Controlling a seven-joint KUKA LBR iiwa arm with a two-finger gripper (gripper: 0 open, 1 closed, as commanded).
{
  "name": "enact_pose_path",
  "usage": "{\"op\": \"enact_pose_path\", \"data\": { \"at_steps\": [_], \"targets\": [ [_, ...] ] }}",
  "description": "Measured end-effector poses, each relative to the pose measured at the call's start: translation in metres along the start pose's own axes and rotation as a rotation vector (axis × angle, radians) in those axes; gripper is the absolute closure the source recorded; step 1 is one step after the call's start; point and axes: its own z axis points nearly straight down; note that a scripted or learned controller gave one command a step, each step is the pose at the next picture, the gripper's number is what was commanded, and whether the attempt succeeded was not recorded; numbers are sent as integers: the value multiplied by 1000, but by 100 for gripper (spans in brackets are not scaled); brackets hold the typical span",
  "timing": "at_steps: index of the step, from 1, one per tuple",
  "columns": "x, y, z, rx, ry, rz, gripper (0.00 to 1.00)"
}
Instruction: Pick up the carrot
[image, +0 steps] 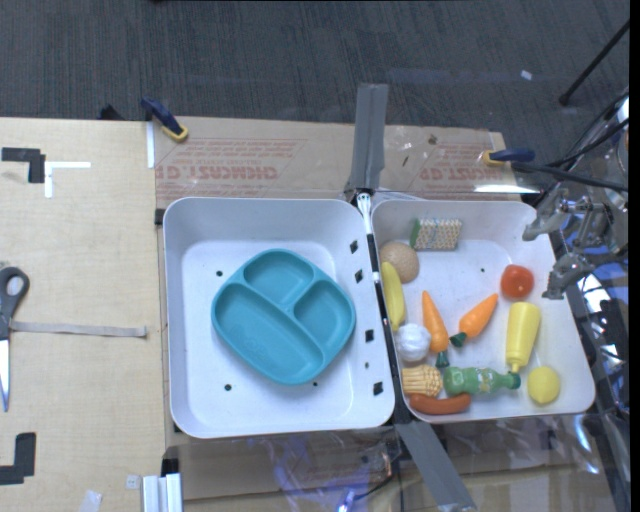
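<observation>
Two carrots lay in the right bin, at the middle right of the frame: a carrot pointing up and down near the bin's centre, and a second carrot lying at a slant just to its right, their lower ends close together. The pincer hung at the right edge of the frame beside the bin's right wall, well apart from both; whether it was open or closed could not be told from this view.

The chief risk was crowding. The upright carrot sat just beside a white garlic bulb and near a yellow banana, so a descent slightly off line would likely have nudged those or closed on the wrong piece. The green bottle below could also have been struck. The two carrots themselves invited a muddled aim, landing between them and catching neither. A tapered, smooth body would probably have slipped from a grip taken near the tip. The blue plate in the left bin lay clear of all this.
</observation>
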Motion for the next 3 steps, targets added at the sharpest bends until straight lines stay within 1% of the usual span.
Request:
{"op": "enact_pose_path", "data": {
  "at_steps": [1,2,3],
  "targets": [
    [1,-13,139,0,1,-117,0],
    [20,33,187,-1,0,-131,0],
    [29,68,187,0,-2,-70,0]
  ]
}}
